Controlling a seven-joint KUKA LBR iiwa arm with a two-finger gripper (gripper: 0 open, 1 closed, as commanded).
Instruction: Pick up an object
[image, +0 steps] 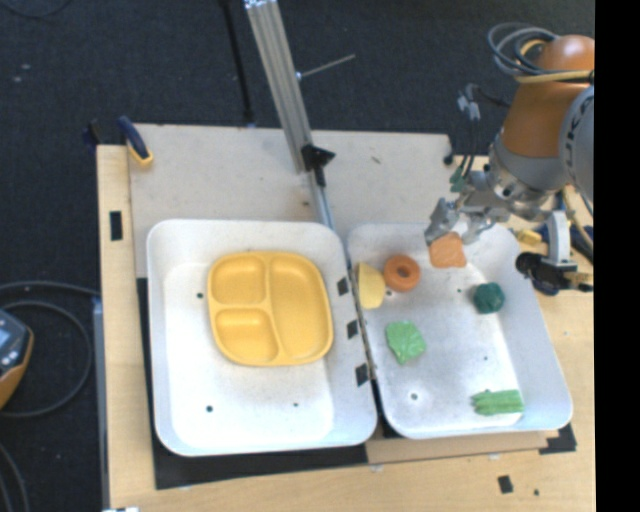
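My tool (452, 226) hangs over the right bin's (530, 395) far edge, an orange block (447, 251) directly beneath its tips; I cannot tell whether it grips. The orange ring (402, 273) lies just left.

One fixed camera looks down aslant, seemingly from the front, on both bins (160, 300).

A grey robot arm (578, 130) with a rounded, glossy orange band (545, 95) above its wrist. Thin looped cables run by the top of the band. Below it sits a silver-grey metal gripper (452, 225) with small angular fittings.
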